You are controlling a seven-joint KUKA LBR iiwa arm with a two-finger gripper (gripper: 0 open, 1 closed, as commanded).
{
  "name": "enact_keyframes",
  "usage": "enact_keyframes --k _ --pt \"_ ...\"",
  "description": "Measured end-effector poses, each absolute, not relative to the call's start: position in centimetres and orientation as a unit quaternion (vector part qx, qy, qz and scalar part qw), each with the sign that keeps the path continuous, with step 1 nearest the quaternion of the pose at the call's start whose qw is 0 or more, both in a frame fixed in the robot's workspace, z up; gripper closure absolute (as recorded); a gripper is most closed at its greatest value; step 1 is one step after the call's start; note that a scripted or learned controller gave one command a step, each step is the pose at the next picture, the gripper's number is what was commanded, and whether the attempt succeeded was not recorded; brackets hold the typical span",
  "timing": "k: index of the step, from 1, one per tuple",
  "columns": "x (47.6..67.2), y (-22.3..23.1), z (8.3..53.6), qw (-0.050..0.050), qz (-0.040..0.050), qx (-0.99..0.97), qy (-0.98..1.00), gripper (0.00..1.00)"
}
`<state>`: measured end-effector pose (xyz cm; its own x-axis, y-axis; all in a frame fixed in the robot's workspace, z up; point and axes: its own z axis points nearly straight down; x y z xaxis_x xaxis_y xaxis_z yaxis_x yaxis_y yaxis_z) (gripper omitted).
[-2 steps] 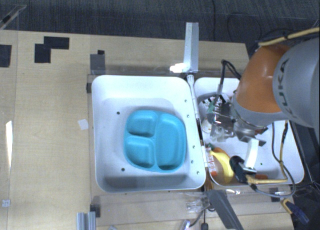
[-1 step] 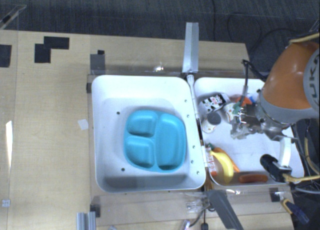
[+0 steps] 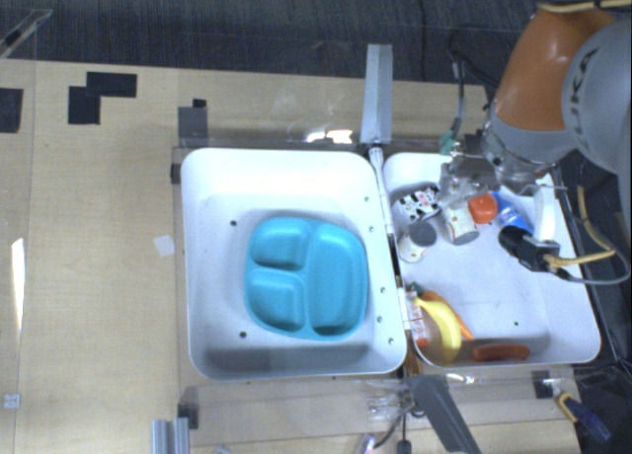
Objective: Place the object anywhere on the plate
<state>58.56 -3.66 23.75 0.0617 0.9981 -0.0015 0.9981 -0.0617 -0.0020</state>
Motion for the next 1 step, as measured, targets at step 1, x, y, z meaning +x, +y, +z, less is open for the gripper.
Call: enact_keyframes --k 1 --pt "61.99 0.29 20.35 0.000 0.0007 -0.714 -0.700 1.00"
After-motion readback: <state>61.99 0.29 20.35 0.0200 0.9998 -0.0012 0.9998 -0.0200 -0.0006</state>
